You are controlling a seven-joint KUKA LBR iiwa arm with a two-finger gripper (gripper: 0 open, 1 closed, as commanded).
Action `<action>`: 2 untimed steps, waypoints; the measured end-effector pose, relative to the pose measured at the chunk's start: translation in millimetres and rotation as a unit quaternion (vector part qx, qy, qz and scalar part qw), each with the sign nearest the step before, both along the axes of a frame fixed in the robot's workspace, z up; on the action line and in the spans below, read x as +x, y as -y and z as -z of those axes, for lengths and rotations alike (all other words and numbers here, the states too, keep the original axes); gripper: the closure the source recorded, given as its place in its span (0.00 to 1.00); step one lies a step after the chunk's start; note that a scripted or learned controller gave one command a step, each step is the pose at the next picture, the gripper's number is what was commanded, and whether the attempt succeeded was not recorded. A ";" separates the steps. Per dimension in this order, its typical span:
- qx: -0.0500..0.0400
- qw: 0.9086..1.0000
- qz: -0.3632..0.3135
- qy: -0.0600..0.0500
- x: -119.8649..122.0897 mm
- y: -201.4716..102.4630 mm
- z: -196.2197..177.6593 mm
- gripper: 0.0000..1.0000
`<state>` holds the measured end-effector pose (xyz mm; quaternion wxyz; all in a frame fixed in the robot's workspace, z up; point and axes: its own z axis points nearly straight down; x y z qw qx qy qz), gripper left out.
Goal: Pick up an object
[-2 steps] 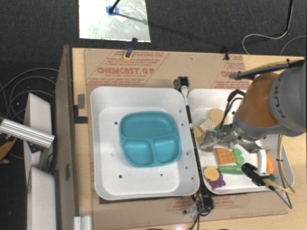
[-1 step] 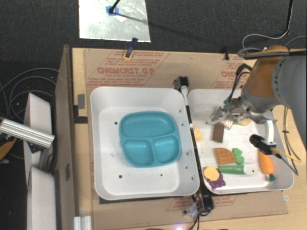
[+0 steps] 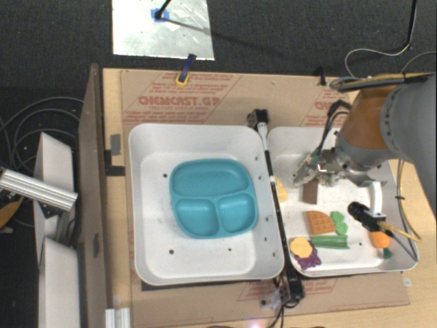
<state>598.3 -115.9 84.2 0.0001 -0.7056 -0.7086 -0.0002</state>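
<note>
My gripper [image 3: 311, 173] hangs low over the upper left part of the right bin [image 3: 290, 142], with the grey arm and its orange band coming in from the right. A small brown block [image 3: 310, 194] sits just below the gripper, very close to it. Whether the two touch is unclear. Nearer the front of that bin lie an orange waffle piece [image 3: 317, 222], a green piece [image 3: 339, 223], a long green pod [image 3: 331, 241], a yellow disc [image 3: 299, 245], purple grapes [image 3: 308, 257] and an orange carrot [image 3: 380, 238]. A yellow piece [image 3: 280, 192] rests against the left wall.
The left bin [image 3: 147, 183] holds a teal divided plate [image 3: 213, 197]. A black clamp bar [image 3: 268, 176] runs between the two bins. Cardboard lines the bench behind them, and cables lie off to the left.
</note>
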 end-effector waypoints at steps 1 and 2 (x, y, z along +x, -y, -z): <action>0.000 1.000 0.000 0.002 1.7 1.0 -11.4 1.00; 0.000 1.000 0.000 0.002 1.5 0.9 -10.9 0.00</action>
